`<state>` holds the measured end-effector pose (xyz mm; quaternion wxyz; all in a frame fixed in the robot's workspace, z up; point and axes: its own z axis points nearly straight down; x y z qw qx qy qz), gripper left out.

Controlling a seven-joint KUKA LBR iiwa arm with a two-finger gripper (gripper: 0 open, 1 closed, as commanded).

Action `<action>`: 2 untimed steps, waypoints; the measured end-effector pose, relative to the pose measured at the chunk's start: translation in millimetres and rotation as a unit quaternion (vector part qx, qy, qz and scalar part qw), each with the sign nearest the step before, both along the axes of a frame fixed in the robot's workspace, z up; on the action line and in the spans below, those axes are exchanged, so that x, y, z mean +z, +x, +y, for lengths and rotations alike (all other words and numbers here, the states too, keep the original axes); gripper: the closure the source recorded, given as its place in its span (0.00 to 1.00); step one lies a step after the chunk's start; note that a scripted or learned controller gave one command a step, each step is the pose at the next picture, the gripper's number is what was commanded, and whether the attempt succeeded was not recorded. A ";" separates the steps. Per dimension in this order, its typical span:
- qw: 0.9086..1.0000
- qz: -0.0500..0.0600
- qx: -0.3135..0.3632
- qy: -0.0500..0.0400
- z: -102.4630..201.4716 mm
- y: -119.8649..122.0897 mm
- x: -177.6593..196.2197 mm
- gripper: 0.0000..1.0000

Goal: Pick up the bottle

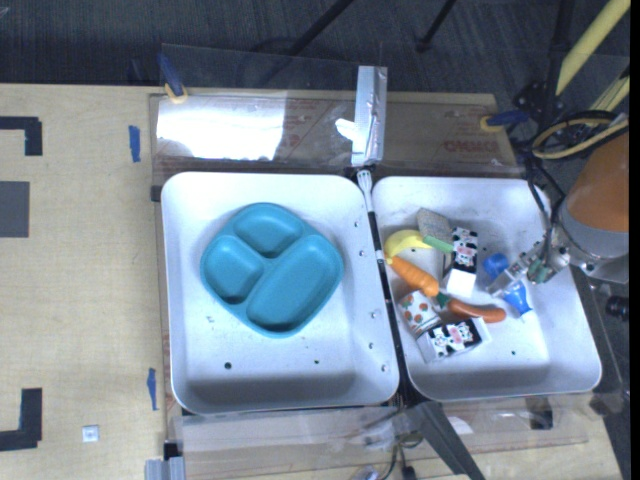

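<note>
**Gripper low in the right bin, clutter on its left**

The gripper [533, 268] sits low over the right bin [570, 363]; whether it is spread or closed cannot be told. Just beside its tip lie blue pieces [505, 283], likely the bottle, though too small to be sure. Farther left crowd a carrot [415, 273], a yellow toy [405, 243] and cow-print cartons [455, 338]. The left bin [190, 358] holds a blue divided plate [272, 268].

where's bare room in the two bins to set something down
Left bin: bare floor all round the blue plate, widest along the front edge. Right bin: bare along the front and in the far right corner. Crowded in its left half, where the carrot, the cow-print boxes and other toys pile up, and mid-right by the gripper.
</note>
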<state>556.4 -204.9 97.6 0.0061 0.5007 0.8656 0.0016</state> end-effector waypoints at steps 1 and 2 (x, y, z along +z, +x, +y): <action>1.000 0.006 -0.015 0.002 39.5 -47.8 125.6 1.00; 0.991 0.005 0.134 0.000 71.5 -36.9 130.1 1.00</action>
